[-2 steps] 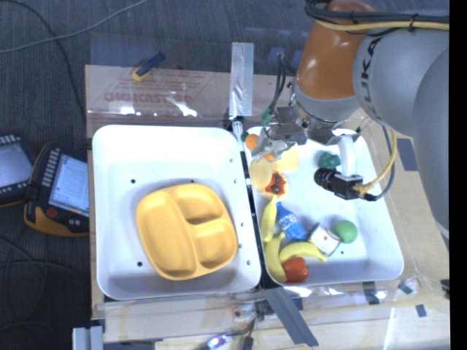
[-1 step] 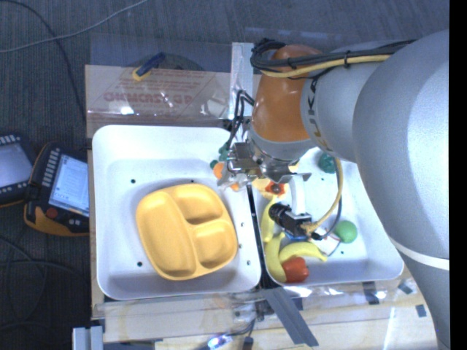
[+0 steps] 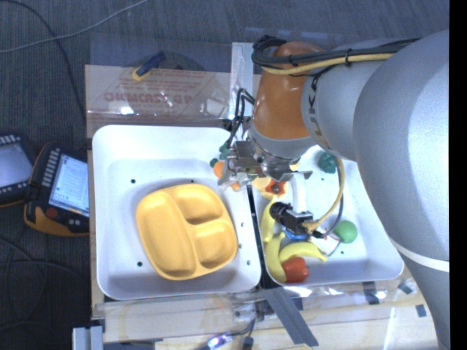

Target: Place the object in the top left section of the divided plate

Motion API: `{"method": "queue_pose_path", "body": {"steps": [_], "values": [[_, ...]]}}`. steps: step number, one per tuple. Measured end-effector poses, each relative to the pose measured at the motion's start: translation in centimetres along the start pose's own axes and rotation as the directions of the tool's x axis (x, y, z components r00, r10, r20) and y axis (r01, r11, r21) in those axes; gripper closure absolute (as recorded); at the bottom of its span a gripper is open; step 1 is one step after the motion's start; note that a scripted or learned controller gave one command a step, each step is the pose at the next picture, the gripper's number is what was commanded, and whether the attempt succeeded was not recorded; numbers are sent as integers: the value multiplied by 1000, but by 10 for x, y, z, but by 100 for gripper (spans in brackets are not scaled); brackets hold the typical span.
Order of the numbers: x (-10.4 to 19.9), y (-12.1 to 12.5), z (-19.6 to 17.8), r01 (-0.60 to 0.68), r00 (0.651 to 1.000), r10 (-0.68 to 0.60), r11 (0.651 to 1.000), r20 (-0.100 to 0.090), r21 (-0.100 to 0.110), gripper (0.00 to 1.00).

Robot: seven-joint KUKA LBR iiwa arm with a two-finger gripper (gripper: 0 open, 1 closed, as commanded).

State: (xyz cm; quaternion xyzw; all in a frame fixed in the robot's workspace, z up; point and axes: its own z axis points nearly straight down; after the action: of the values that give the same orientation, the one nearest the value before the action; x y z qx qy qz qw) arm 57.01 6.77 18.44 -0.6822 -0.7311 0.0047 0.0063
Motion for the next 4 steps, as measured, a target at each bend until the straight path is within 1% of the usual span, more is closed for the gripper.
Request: {"method": "queue_pose_path", "body": {"steps": [1, 2, 3, 4], "values": [[0, 0, 0, 0, 1000, 0, 1000, 0, 0, 0], [27, 4, 39, 92, 996, -92, 996, 2, -5, 0], [28, 3, 35, 93, 996, -93, 996, -1, 3, 100], [32, -45, 6, 1, 1000, -1, 1000, 1, -6, 100]]}}
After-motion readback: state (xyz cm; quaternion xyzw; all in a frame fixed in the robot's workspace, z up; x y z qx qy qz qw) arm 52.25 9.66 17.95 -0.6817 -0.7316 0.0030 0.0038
